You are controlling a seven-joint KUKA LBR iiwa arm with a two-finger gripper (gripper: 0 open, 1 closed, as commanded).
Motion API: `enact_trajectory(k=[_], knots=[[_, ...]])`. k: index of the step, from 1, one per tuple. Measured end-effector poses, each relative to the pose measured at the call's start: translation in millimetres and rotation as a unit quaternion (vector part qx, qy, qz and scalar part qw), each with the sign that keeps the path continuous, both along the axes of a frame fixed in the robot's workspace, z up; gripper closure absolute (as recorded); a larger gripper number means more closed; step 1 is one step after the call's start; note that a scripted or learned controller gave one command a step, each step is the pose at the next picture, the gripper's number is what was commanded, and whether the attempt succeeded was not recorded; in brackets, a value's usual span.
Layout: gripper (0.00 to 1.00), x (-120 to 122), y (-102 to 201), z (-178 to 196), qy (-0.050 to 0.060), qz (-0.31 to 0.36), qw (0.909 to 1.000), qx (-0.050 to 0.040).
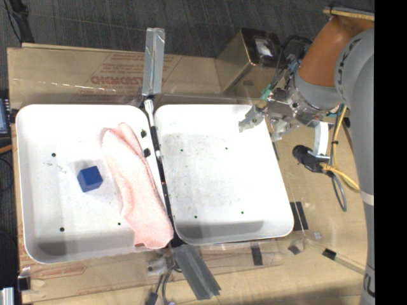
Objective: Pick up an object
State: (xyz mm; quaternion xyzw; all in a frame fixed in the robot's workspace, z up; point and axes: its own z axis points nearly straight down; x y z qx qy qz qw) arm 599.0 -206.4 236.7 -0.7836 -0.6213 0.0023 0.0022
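- Claw [262,115] over the far right corner of the right bin [219,224], beside the rim; nothing visibly held; how far open, impossible to tell at this size.
- Blue cube [89,178] in the left bin [38,243], on bare floor, well apart from the claw.
- Pink cloth [135,186] just right of the cube, draped along the divider, near end lapping over the rim.
- From the claw: both things away to the view's left and nearer the camera, across the whole right bin; cloth closer, cube beyond it.
- Cloth's long axis running far to near, roughly parallel to the divider.
- Probably calls for a long traverse left before any descent; no grasp begun yet.
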Motion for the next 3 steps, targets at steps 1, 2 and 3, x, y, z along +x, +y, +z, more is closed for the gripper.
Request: enact_trajectory(k=[1, 2, 3], knots=[[1.00, 0.4, 1.2, 9.3, 0.002, 0.004, 1.0000, 0.0006], [0.00, 0.4, 1.4, 9.2, 0.002, 0.004, 1.0000, 0.0006], [0.00, -35.3, 3.1, 131.5, -0.003, 0.015, 0.9999, -0.0005]])
